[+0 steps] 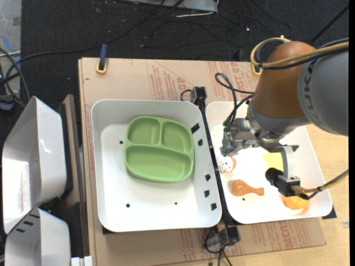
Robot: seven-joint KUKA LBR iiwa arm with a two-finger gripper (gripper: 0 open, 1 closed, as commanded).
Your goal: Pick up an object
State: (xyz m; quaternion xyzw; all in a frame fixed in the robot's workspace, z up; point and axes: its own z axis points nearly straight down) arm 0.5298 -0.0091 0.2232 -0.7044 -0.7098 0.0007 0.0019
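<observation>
The tool (228, 151) hangs low in the right bin (316, 154), just above a small white spotted toy (226, 165). An orange toy (246, 189) lies near it.

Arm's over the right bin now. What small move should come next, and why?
Probably a short straight descent. The gripper hangs at the left end of the right bin, just above the small white dotted object, which lies loose on the floor. The orange drumstick toy lies nearer the camera, apart from it, so dropping straight down looks safest.
</observation>
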